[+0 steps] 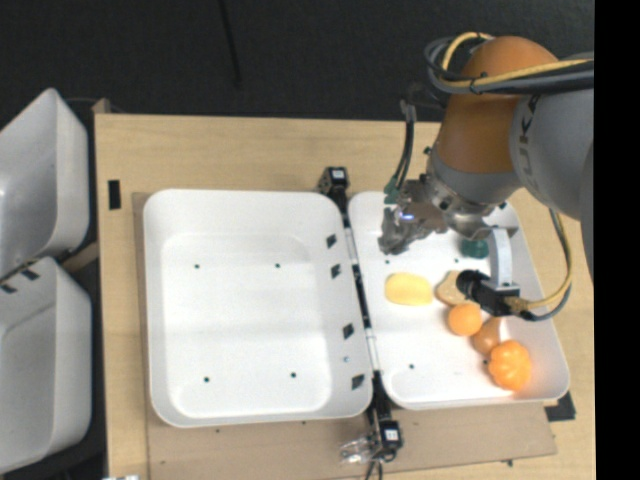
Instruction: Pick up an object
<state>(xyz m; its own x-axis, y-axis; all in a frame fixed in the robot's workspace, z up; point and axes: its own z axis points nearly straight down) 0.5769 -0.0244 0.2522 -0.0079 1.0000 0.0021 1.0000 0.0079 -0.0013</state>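
The grey arm [560, 158] comes in from the right, its orange band [490, 108] bulging high over the far edge of the right bin [425, 373], and the wrist drops steeply down and to the left from there. The gripper [401, 236] hangs over the far-left part of that bin, close to the seam between the two bins, pointing down at the white floor. From this angle it's a dark, blurred cluster, so I cannot tell whether it stands open or closed. Just on its near side, and apart from it, a pale yellow lemon-shaped piece [408, 289] lies on the bin floor, the closest thing to the tool. To the right of that sits a tan lump [446, 288], partly hidden. Then come a small orange ball [464, 319], a brownish piece [484, 336] touching it, and a bigger orange fruit [510, 364] towards the near-right corner, the three bunched in a slanting line. A teal bit [476, 247] peeks out beneath the wrist. The left bin [240, 308] lies right alongside, rim against rim, with small black clips [332, 179] at the ends of the seam. Both bins rest on a pale wooden bench [120, 158]. White moulded shapes [40, 168] stand off its left edge, and dark floor [250, 38] lies beyond.
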